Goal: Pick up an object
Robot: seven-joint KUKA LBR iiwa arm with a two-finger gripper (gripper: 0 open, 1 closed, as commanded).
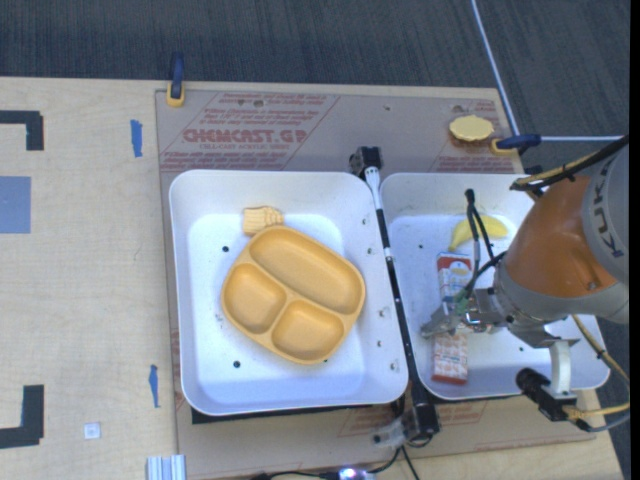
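The small red-and-white packet [451,356] lies flat in the right bin [590,378], near its left wall, another packet [455,273] just above it. My claw [447,320] hangs between the two; I cannot tell its spread. Risk, as I judge it: closing on the wrong packet, or sliding off a flat one. The yellow tray [292,293] in the left bin [190,268] is well apart.

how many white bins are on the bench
2. The left bin holds a yellow divided plate. The right bin lies beside it, under the gripper, with a small carton inside. The arm may hide more items there.
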